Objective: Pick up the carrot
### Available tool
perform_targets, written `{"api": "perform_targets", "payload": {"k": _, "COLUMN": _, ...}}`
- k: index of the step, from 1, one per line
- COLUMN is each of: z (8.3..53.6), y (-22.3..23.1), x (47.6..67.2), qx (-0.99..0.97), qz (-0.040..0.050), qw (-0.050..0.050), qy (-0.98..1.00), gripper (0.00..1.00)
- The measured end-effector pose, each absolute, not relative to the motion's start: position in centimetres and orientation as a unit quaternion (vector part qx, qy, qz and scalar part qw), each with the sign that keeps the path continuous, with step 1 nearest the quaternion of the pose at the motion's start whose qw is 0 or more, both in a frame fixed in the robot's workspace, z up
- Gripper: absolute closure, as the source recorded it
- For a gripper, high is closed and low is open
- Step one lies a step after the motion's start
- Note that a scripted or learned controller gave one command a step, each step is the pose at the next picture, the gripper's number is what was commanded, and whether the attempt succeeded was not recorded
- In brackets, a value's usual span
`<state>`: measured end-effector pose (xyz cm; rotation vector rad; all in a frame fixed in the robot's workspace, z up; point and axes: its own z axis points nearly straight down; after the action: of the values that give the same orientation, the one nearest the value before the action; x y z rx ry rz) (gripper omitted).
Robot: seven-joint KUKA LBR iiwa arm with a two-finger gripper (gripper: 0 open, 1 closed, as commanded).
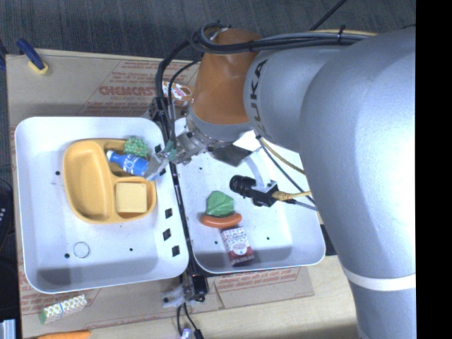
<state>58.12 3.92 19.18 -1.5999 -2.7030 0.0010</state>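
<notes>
The orange carrot with its green leafy top (217, 213) lies in the right shallow white bin (296, 242), near the bin's front half, the green top pointing away from the front edge. Just in front of it, touching or nearly so, lies a small red-labelled sachet (237, 245). The claw (169, 155) sits over the ridge where the two bins meet, at the far end, well apart from the carrot, which lies nearer the camera and to the claw's right in this view. Whether the claw is open or closed cannot be told. Beside it, in the left white bin (42, 260), a yellow divided tray (92, 182) holds a blue-and-white bottle (128, 162).
</notes>
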Motion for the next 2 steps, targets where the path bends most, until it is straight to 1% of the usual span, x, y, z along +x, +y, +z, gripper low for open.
{"api": "perform_targets", "payload": {"k": 1, "z": 19.2, "y": 1.8, "x": 53.1, "qx": -0.609, "qz": 0.0016, "qw": 0.002, "qy": -0.793, "gripper": 0.0}}
{"api": "perform_targets", "payload": {"k": 2, "z": 19.1, "y": 3.4, "x": 53.0, "qx": -0.551, "qz": 0.0017, "qw": 0.003, "qy": -0.835, "gripper": 0.0}}
